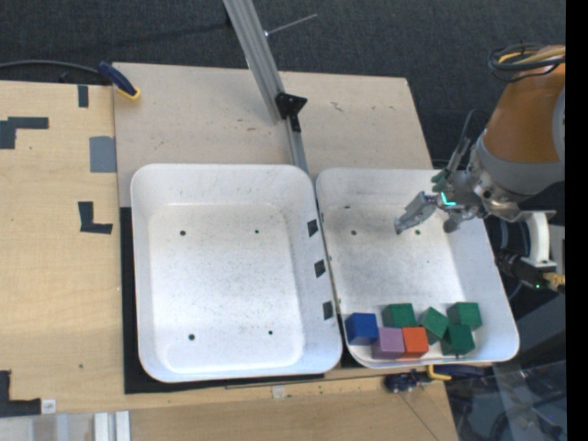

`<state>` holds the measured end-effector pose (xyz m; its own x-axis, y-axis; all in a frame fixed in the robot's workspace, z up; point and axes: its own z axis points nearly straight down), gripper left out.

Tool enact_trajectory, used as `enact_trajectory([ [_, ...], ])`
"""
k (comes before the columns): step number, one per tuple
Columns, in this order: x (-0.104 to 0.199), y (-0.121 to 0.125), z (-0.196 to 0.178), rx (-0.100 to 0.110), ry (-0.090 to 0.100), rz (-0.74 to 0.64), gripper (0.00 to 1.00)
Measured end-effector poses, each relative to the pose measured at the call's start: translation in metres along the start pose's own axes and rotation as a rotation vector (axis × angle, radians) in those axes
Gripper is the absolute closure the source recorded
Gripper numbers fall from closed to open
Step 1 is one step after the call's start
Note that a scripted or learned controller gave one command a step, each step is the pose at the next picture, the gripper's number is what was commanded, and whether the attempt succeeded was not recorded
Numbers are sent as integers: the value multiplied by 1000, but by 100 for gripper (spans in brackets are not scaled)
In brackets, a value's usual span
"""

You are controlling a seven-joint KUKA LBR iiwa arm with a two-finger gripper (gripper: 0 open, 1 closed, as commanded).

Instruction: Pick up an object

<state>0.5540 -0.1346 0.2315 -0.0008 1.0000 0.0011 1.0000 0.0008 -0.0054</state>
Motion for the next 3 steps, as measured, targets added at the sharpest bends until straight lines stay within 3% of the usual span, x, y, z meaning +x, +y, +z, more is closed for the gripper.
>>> enact_trajectory([
  [1,0,1,-2,-4,-1,-2,0],
  [3,5,-11,108,4,0,1,0],
])
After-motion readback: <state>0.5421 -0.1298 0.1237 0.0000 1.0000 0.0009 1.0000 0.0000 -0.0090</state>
